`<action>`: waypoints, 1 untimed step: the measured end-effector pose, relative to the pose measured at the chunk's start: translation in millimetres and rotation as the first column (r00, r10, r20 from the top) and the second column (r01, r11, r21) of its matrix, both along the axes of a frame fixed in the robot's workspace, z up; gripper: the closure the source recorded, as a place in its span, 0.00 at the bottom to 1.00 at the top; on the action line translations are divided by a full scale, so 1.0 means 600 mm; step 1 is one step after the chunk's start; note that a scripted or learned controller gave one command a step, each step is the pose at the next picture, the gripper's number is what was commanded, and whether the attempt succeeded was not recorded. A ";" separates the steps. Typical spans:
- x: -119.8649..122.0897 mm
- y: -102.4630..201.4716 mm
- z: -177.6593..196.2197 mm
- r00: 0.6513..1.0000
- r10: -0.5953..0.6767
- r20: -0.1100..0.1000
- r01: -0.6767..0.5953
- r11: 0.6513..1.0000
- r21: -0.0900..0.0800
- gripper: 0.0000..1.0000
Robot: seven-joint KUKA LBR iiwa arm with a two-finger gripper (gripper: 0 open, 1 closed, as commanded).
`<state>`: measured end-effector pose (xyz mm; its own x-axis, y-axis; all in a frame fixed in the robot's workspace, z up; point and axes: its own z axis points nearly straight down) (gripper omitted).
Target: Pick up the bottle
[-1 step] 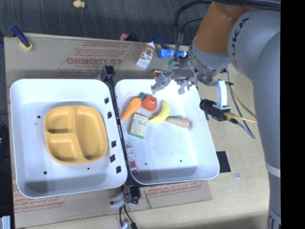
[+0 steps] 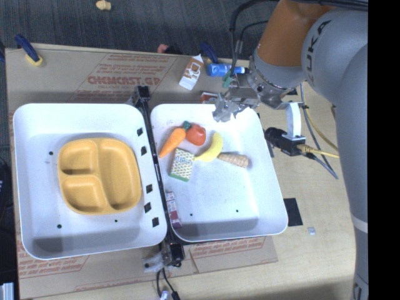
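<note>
My gripper (image 2: 224, 112) hangs over the far rim of the right bin (image 2: 269, 186), with nothing seen in it. A small slim bottle-like thing (image 2: 171, 209), pale with a dark red part, lies against that bin's left wall near the front. It is well to the front left of the gripper. In the bin's far half lie a carrot (image 2: 171, 141), a red tomato (image 2: 196, 134), a banana (image 2: 210, 149), a green and white box (image 2: 182, 165) and a tan waffle cone (image 2: 234, 160).
The left bin (image 2: 31, 186) holds a yellow divided plate (image 2: 99, 174). Behind the right bin, on the cardboard, stand a small carton (image 2: 190, 72) and a blue object (image 2: 217, 69). The arm fills the upper right.
</note>
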<state>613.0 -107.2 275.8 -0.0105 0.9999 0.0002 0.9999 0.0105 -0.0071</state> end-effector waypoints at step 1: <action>-0.163 -0.073 -0.186 0.999 -0.034 0.001 0.034 0.999 0.000 1.00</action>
<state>515.0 -150.8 164.5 0.0231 0.9997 0.0005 0.9997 -0.0231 -0.0065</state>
